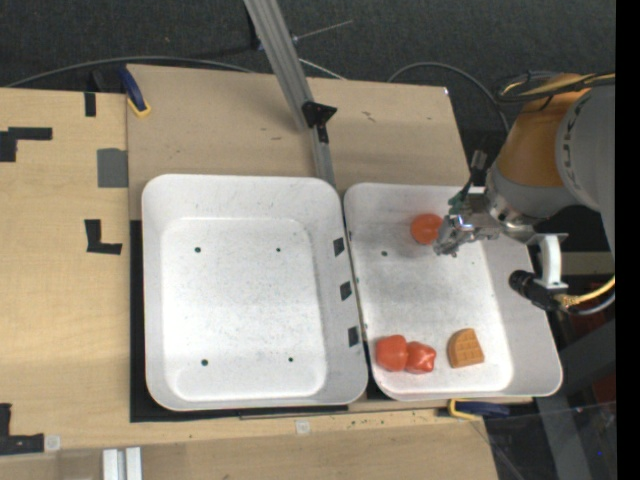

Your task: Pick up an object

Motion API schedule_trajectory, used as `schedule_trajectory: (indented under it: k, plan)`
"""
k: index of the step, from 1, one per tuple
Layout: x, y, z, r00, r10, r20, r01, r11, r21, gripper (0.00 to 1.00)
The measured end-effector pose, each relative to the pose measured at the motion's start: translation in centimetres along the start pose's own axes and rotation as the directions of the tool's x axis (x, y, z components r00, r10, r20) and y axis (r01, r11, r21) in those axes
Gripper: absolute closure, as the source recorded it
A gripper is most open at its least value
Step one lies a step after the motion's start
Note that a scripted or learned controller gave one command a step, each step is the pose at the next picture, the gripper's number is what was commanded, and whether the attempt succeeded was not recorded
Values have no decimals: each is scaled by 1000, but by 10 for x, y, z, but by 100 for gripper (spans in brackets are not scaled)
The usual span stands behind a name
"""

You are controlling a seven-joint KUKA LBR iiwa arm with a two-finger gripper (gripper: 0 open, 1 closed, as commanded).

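So here's where I'm at: my gripper [455, 236] is down in the right bin [520, 368], up near its far end, sitting just to the right of a small orange ball [424, 229]. From this angle it looks like the tips are touching or nearly touching the ball's right side, but the ball isn't between them as far as I can see, so I'm not calling it a grasp. Whether the gripper is clenched or released, I honestly can't tell, it's too small and cluttered at the tip.

My arm [560, 158] comes in from the right, orange band sitting above the wrist, grey body behind it.

Other stuff in the same bin, all down at the near end and well apart from me: a red blocky thing [390, 352] with a second red lump [420, 358] touching it on the right, and just beside those a tan waffle-looking piece [465, 348].

The left bin [160, 298] sits right next to mine, edges touching along the middle. Both are on a wooden bench [220, 118], and there's a metal rail [285, 58] running diagonally in from the top toward the seam between the bins.
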State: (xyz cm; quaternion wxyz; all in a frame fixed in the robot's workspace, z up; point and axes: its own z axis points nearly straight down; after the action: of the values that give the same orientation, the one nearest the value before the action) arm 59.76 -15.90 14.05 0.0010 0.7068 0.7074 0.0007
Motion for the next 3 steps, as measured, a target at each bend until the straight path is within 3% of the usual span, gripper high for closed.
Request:
schedule_trajectory:
  k: [2, 3]
  plan:
    - [12, 3, -88, 1000, -2, 0, 2, 1000, -2, 100]
    - [70, 19, -80, 1000, -6, -2, 6, 1000, 4, 100]
